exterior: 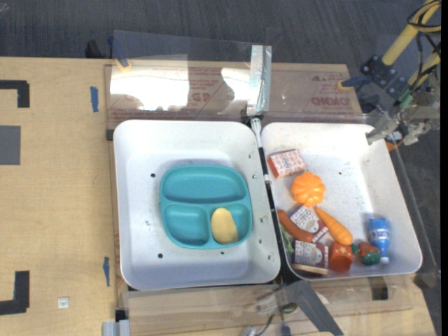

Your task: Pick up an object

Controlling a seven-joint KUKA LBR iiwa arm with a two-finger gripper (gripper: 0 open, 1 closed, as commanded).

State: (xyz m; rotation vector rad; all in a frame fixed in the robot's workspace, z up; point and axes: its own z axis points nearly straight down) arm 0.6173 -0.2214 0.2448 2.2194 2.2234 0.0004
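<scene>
A jumble of toy food fills the right bin (350,161), with the small orange pumpkin (309,187) near its middle — a red-and-white carton (287,163) just above it, a carrot (333,225) and a blue bottle (378,232) below and to its right. Left of the pumpkin, across the divide, the left bin (133,208) holds a teal tray (203,203) with a yellow potato (224,225) in its lower right compartment — while the gripper (392,128) hangs at the right bin's upper right corner, its jaws impossible to read.

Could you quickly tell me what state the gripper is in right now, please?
Gripper: cannot be told; it sits at the far right edge of the right bin, with nothing seen in its grasp.
</scene>
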